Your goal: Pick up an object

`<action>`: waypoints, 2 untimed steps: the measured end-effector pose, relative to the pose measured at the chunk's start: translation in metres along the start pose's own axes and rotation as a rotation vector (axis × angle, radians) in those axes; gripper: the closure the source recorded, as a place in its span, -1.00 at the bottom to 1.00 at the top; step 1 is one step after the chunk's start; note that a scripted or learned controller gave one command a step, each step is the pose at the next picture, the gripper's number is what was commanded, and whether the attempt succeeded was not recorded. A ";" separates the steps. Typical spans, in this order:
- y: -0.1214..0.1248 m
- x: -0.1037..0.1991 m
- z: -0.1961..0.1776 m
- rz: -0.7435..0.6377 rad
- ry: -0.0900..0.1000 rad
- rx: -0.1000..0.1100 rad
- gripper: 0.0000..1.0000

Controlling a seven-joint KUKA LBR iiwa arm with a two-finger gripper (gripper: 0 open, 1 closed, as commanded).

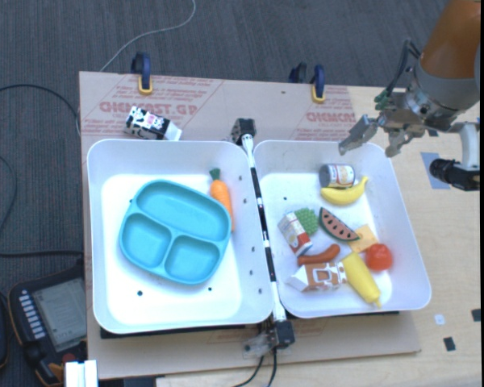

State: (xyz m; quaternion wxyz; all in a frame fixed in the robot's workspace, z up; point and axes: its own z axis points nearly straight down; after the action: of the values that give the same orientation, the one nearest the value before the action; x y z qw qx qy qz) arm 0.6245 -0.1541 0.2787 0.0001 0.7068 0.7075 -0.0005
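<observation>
Spread apart and gripping nothing, my gripper (377,138) hangs above the far rim of the right bin (411,232), near its far right corner, with one finger (353,139) out toward the left and the other toward the right.

Nearest below me, by the far edge of that bin, a small tin can (337,174) lies on its side, and a banana (344,192) curves just in front of it, touching it. Toward the middle sit a watermelon slice (338,225), a green piece (308,218) and a small red-and-white packet (294,230). Closer to the near edge lie a sausage (318,255), a little carton (320,277), a red tomato (379,256) and a yellow corn cob (361,278).

Across the divide, the left bin (113,297) carries a blue divided plate (174,231) at its middle, and an orange carrot (221,197) lies against the plate's far right edge.
</observation>
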 end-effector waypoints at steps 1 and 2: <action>0.032 -0.006 0.138 0.000 0.001 0.004 -1.00; 0.023 0.047 0.192 0.007 -0.003 0.016 -1.00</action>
State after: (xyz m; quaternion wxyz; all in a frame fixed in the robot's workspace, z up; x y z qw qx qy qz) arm 0.6469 -0.1077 0.0865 -0.0043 0.7091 0.7050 -0.0072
